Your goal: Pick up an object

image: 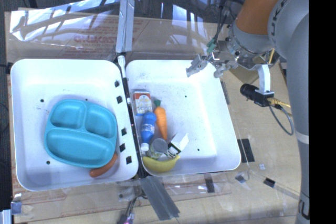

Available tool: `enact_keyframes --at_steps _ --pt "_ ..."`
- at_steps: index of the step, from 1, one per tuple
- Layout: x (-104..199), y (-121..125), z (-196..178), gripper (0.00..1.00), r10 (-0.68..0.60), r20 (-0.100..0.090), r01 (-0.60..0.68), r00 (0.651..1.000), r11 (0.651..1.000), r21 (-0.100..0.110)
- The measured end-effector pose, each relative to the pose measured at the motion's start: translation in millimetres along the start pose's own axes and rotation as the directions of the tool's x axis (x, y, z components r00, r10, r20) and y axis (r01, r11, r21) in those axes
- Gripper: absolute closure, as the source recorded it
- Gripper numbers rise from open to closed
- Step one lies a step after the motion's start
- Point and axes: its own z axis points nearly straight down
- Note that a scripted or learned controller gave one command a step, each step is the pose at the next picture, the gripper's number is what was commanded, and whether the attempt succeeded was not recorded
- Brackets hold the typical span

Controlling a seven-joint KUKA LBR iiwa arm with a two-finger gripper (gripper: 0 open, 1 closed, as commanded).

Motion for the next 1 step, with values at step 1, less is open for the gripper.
enact_keyframes --at_steps 1 --pt "57.5 -45.0 64.9 0.00 -0.053 0.000 0.053 0.999 0.999 0.001"
